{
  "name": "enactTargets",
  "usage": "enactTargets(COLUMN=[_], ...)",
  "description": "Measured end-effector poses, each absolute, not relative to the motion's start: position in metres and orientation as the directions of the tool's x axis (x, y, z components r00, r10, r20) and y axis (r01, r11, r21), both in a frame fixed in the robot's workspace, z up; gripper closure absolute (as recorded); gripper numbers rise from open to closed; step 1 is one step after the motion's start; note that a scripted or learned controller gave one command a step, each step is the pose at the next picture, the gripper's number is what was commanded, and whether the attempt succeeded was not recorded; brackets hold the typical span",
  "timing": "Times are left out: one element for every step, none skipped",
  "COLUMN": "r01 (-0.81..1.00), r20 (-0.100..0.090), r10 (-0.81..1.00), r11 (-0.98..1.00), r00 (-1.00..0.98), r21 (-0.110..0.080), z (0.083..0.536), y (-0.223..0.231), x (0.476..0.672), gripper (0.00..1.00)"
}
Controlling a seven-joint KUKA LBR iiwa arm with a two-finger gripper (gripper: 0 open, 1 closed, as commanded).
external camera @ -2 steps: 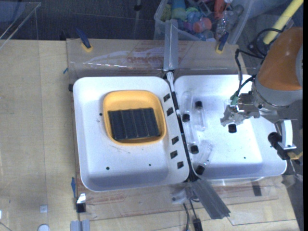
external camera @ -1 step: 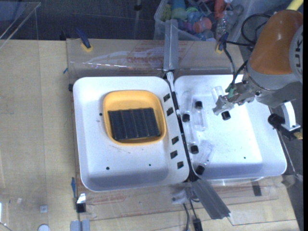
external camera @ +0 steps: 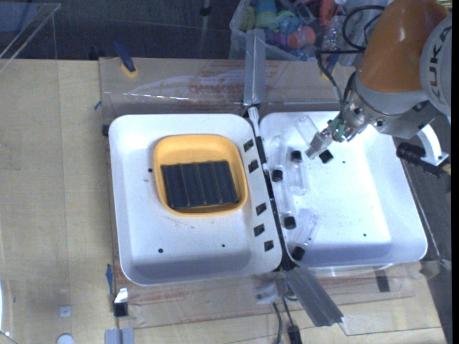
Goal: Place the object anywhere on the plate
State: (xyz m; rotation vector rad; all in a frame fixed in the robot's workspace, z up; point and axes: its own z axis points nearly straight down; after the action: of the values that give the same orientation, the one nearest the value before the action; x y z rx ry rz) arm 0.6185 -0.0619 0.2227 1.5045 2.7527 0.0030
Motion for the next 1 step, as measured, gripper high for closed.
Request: enactTargets(r01=[0.638], r20=[0.001], r10=[0.638], r11=[0.770], r00=[-0.770], r21=[0.001], z=[0.1849], y=[-0.0342], x=[0.6195], gripper=[1.00])
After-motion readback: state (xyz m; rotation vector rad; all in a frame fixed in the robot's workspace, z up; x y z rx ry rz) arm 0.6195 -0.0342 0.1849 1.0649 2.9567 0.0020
